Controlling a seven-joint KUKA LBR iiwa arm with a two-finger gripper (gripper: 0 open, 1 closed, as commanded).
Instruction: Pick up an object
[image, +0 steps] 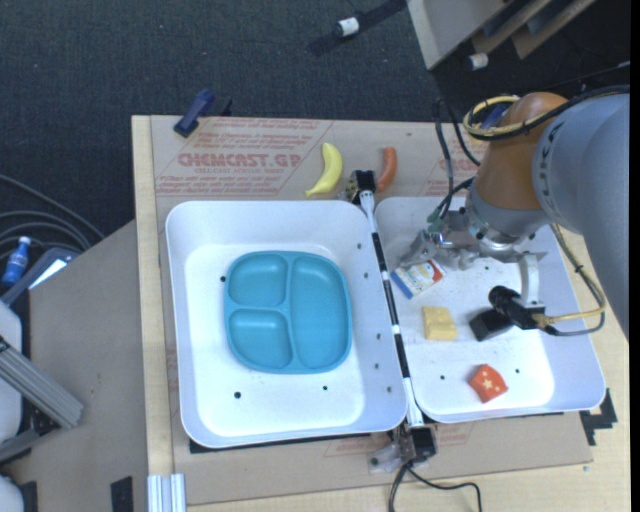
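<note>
In the right bin (560, 395) lie a small white carton with blue and red print (418, 277), a yellow block (438, 323) and a red piece (487, 382). My gripper (441, 243) hangs low over the bin's upper left part, just up and right of the carton and close to it. Nothing shows as held. The grey arm with its orange band comes in from the upper right and hides the bin's far right corner.
The left bin (190, 300) holds a blue divided plate (288, 310). Behind the bins, on the bench board, lie a yellow banana (325, 170), an orange sausage-shaped toy (386, 168) and a blue clip (193, 113).
</note>
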